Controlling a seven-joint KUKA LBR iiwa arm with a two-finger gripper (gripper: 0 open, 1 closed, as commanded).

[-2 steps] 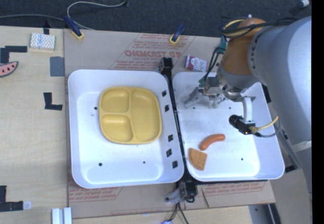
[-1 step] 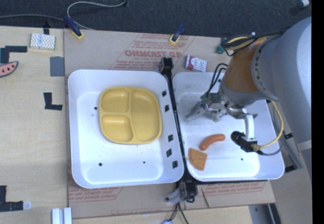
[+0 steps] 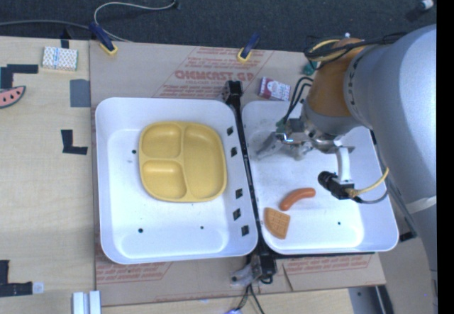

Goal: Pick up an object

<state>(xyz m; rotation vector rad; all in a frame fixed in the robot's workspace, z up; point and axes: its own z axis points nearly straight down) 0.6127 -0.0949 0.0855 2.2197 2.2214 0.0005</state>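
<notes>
An orange-red toy sausage lies in the right bin, near its middle. A tan waffle-like piece rests just below and left of it, close to the bin's front left corner. My gripper hangs over the upper left part of the right bin, above and apart from both items. It is open, with nothing between its fingers. The sausage is roughly a hand's width below the gripper.
A yellow divided plate sits in the left bin. A small red and white packet lies on the cardboard behind the bins. The grey arm and its cables cover the right bin's right side.
</notes>
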